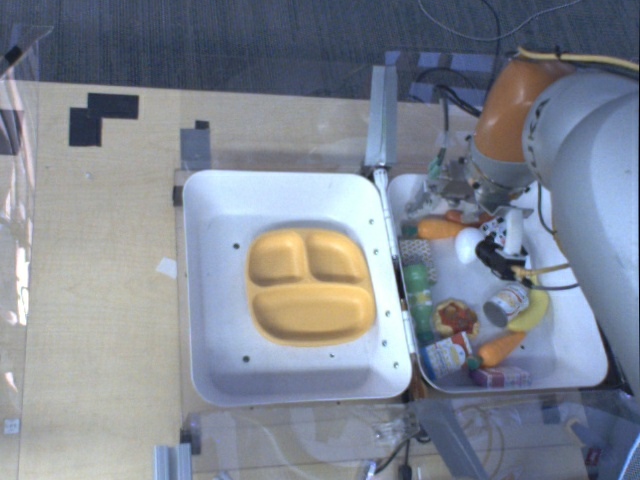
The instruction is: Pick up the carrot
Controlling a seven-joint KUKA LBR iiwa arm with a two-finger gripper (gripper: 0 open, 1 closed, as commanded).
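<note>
Reach step: end effector [462, 200] low at right bin [590, 358] far edge, just beside carrot [438, 230]; grip state can't tell. Next: close on carrot, lift clear w/o snagging clutter

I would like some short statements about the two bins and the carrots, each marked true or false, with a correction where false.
1. The yellow tray lies in the left bin. True.
2. The yellow tray has no compartments. False: it has three, two at the far side and one wide one at the near side.
3. A carrot lies in the right bin, just below the arm's wrist. True.
4. The banana lies on the yellow tray. False: it is in the right bin, next to a small can.
5. A second carrot lies nearer the front of the right bin. True.
6. The left bin is crowded with food items. False: the crowded one is the right bin.
</note>
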